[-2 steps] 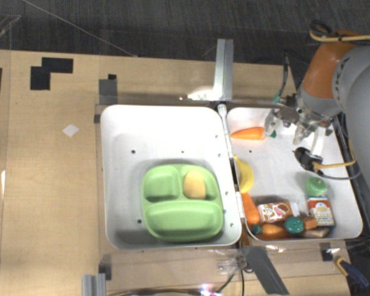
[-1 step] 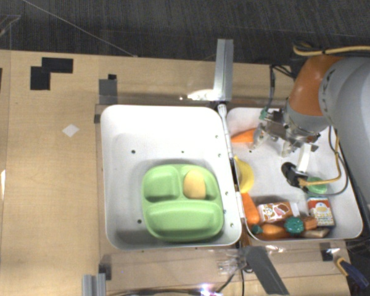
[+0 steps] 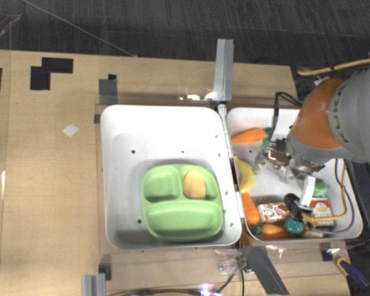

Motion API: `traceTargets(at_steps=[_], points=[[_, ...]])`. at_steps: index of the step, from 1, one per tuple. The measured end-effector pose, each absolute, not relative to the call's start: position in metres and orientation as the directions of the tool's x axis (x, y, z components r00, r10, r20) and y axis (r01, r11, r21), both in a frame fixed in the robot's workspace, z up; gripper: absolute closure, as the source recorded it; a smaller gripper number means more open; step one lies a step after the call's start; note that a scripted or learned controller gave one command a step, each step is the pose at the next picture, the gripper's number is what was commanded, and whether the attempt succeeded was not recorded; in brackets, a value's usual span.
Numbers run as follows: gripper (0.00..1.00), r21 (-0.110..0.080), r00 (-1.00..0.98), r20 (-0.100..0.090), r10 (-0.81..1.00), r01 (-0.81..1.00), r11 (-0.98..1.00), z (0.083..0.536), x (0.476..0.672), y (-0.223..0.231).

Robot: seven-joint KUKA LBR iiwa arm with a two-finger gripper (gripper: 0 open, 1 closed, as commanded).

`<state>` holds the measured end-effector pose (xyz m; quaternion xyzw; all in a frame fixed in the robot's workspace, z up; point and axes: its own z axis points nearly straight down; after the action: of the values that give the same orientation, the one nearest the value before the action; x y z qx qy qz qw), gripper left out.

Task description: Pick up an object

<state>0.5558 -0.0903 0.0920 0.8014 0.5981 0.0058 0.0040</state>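
My gripper [image 3: 281, 163] hangs low over the middle of the right bin [image 3: 351, 227], below the orange band of the arm. Its tips are hidden by the wrist. Right around it lie an orange carrot-like piece [image 3: 249, 135] at the bin's far left, a yellow banana-like piece [image 3: 245, 175] by the left wall, and a brown and red packet [image 3: 273, 212] nearer the front. The view shows nothing held between the fingers.
The left bin [image 3: 129, 140] holds a green divided plate [image 3: 172, 217] with a yellow rounded piece [image 3: 195, 184] in its upper right compartment. More small items, orange, green and red, crowd the right bin's front edge [image 3: 277, 230]. A metal post [image 3: 224, 69] stands between the bins at the back.
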Motion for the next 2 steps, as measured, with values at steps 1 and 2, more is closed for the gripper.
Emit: traceTargets(at_steps=[1,2], points=[[0.0,0.006,0.055,0.0,0.998,0.998,-0.055,0.131,0.614,-0.098],[0.0,0.005,0.013,0.0,1.0,1.0,-0.013,0.094,0.586,-0.085]])
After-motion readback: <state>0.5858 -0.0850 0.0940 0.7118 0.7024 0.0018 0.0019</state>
